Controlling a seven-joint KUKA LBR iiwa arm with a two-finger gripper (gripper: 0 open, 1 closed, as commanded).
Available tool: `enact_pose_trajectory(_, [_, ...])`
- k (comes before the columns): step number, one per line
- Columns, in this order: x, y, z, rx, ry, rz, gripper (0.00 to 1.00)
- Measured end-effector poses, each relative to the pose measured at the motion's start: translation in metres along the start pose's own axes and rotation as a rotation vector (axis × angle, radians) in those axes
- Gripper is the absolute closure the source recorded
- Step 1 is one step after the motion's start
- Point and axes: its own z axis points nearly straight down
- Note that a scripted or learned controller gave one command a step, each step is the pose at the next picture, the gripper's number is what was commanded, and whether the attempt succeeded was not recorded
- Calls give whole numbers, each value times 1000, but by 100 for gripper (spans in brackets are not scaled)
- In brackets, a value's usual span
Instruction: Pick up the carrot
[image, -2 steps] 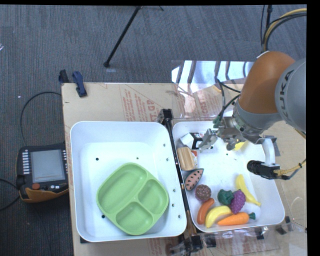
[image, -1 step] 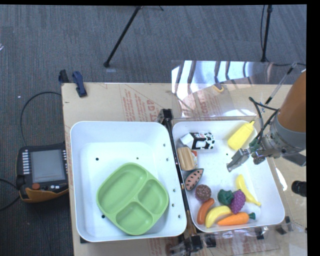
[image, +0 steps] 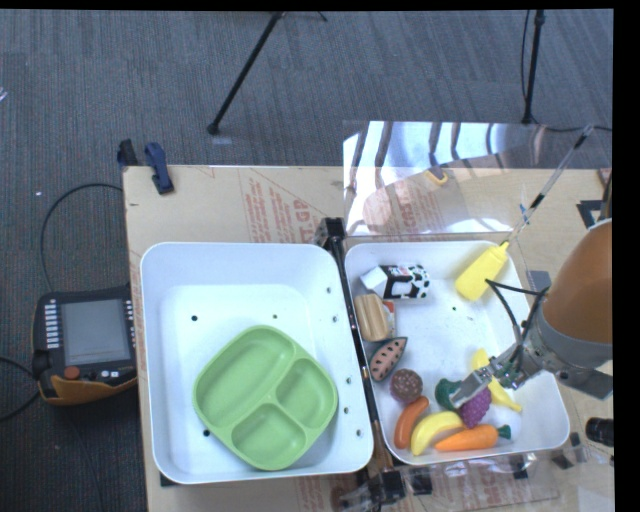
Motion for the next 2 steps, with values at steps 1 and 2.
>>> enact_pose_trajectory(1, [-12,-3,65,-3,-2,-192,0])
enact_pose_trajectory(2, [-40,-13,64,-10,10,-449,0])
